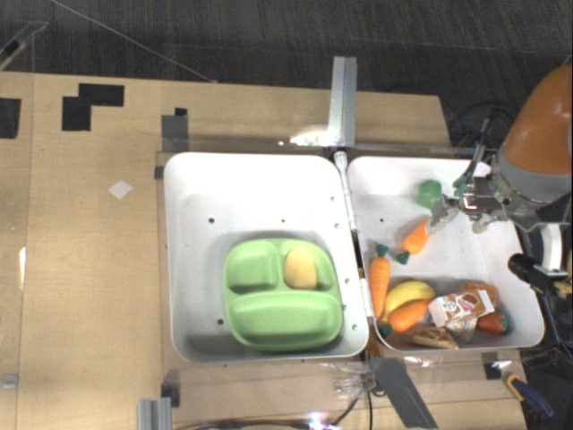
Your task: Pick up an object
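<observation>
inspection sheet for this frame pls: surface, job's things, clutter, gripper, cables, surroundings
Surface: wooden bench bearing a left bin and a right bin, side by side.
Job's things: in the right bin, small carrot, long carrot, banana, snack packet, green ball.
Clutter: green divided tray in the left bin, a yellow egg-shaped piece in its upper right compartment.
Gripper: gripper over the right bin, near the small carrot; nothing seen between its fingers.
Cables: dark cable behind the arm.
Surroundings: dark carpet beyond the bench.
</observation>
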`<state>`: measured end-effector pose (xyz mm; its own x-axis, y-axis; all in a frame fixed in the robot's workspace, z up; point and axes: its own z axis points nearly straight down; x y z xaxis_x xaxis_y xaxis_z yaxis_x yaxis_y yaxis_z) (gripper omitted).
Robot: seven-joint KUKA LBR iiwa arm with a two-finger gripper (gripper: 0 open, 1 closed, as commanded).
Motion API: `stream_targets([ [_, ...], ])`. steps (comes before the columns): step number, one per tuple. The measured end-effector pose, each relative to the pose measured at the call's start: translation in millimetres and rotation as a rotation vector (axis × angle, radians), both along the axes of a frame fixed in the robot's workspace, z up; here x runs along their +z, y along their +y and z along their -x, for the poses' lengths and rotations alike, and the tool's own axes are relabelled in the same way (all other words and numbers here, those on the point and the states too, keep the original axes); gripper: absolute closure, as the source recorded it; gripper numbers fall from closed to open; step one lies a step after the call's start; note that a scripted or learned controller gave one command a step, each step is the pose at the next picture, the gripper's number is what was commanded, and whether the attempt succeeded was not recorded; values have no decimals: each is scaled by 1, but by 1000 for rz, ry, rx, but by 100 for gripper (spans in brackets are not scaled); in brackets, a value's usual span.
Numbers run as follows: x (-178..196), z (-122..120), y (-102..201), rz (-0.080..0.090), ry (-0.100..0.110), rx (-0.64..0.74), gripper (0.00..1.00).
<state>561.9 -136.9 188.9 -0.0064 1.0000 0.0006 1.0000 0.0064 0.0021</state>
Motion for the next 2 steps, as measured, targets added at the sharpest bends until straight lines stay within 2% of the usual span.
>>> stream_targets([
  [1,-94,-46,20,0,-2,-189,0],
  [2,-98,-38,14,-2,-13,-144,0],
])
